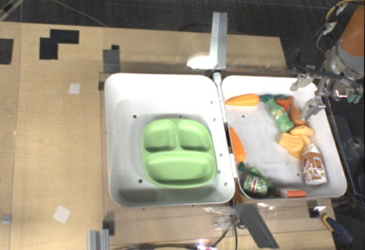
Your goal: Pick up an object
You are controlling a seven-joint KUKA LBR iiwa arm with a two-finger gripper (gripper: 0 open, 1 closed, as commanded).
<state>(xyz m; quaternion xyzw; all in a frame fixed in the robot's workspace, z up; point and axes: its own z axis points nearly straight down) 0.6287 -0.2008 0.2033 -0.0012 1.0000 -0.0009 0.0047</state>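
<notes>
The right bin (259, 146) holds several toy foods. An orange carrot (242, 100) lies at its far left, with a green packet (279, 116) and a reddish sausage-like piece (295, 113) beside it. Below them sit a yellow lumpy piece (296, 140) and a small brown-and-white bottle (313, 168). My gripper (308, 95) hovers over the bin's far right corner, just right of the sausage piece. It is open, its two fingers spread apart with nothing between them.
A second orange piece (236, 145) lies along the divider, with a green can (254, 183) and a red stick (291, 192) near the front wall. The left bin (122, 129) holds a green compartment tray (179, 152). A metal post (219, 37) stands behind the bins.
</notes>
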